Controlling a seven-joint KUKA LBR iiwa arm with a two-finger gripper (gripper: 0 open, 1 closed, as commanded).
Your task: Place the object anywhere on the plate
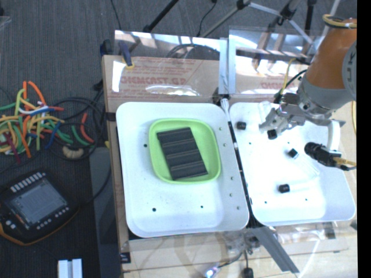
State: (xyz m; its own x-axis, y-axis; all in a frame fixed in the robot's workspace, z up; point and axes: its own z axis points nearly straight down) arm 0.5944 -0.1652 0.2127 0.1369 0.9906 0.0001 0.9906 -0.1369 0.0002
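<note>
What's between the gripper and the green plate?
In the camera view, between the gripper and green plate lie bare bin floor and the two bins' adjoining rims.

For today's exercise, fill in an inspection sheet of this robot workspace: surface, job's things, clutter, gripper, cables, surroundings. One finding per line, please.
Surface: two white bins side by side, left bin and right bin.
Job's things: dark ridged block lying flat on the green plate in the left bin.
Clutter: small black bits scattered in the right bin.
Gripper: gripper above the right bin's far part; finger state cannot be told.
Cables: colourful wire bundle on the floor at left.
Surroundings: handheld controller on the floor; tripod legs behind the bench.
</note>
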